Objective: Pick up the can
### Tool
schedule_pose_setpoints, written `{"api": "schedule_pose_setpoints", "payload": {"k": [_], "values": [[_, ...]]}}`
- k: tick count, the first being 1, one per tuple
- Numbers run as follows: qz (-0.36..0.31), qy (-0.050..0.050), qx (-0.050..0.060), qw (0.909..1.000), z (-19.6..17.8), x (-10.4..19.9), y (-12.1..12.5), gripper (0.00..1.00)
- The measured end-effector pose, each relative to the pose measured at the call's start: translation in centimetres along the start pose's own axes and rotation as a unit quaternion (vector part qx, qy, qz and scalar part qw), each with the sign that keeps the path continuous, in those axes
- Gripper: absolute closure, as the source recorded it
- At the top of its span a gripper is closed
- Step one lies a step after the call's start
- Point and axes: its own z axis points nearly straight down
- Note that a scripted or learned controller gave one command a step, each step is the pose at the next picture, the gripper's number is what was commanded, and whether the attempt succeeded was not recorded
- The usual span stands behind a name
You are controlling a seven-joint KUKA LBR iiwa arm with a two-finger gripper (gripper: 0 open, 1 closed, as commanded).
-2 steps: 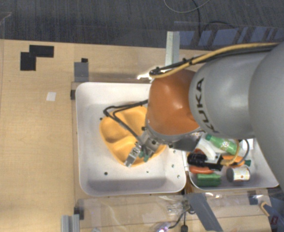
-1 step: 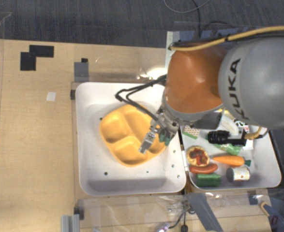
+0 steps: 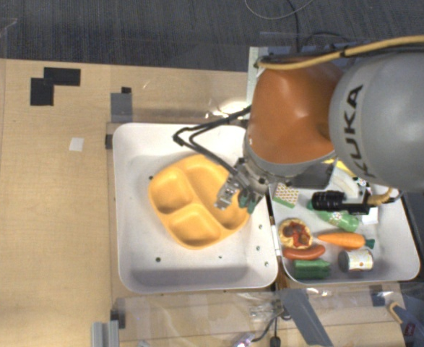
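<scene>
The can (image 3: pixel 359 260) is a small silver cylinder lying on its side near the front right corner of the right bin (image 3: pixel 407 266). My gripper (image 3: pixel 238 196) hangs over the left bin (image 3: pixel 132 194), above the right edge of a yellow divided plate (image 3: pixel 190 201). That puts it well to the left of the can. Its fingers stand a little apart with nothing between them. The arm's orange band and grey body hide the back of the right bin.
Around the can in the right bin lie an orange carrot (image 3: pixel 342 240), a pizza slice (image 3: pixel 296 231), a red sausage (image 3: pixel 303 252), a green vegetable (image 3: pixel 311 268) and another green item (image 3: pixel 347 221). The bins' shared wall (image 3: pixel 275 244) separates gripper and can.
</scene>
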Motion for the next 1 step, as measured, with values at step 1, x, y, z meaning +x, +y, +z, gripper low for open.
{"api": "schedule_pose_setpoints", "payload": {"k": [1], "values": [[-0.148,0.005,0.004,0.989,8.94,2.07,-1.01,1.0]]}}
